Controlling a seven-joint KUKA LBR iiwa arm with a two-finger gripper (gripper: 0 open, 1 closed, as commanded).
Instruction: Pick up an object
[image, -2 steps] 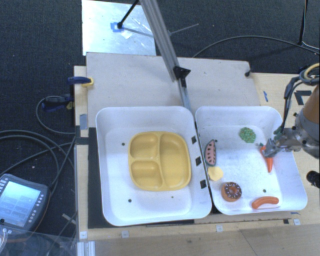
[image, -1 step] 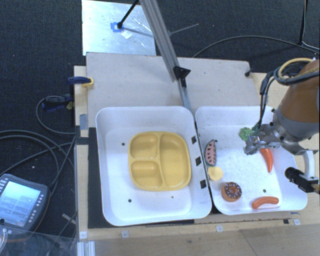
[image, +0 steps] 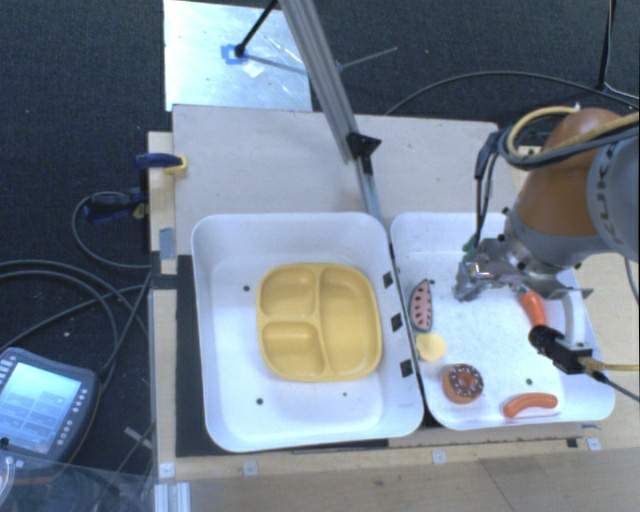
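The right bin (image: 440, 232) holds a watermelon slice (image: 422, 305) by its left wall, a pale yellow piece (image: 432, 347) below it, a chocolate donut (image: 463, 383), a sausage (image: 530, 404) near the front right corner and a carrot (image: 533, 305) at the right. My gripper (image: 472, 282) hangs over the middle of this bin, just left of the carrot and right of the watermelon slice. I see nothing held in it.
The left bin (image: 220, 250) carries a yellow divided plate (image: 320, 322). A grey pole (image: 330, 85) slants down from the top to the gap between the bins. Cables and a black connector (image: 558, 352) trail at the right bin's right side.
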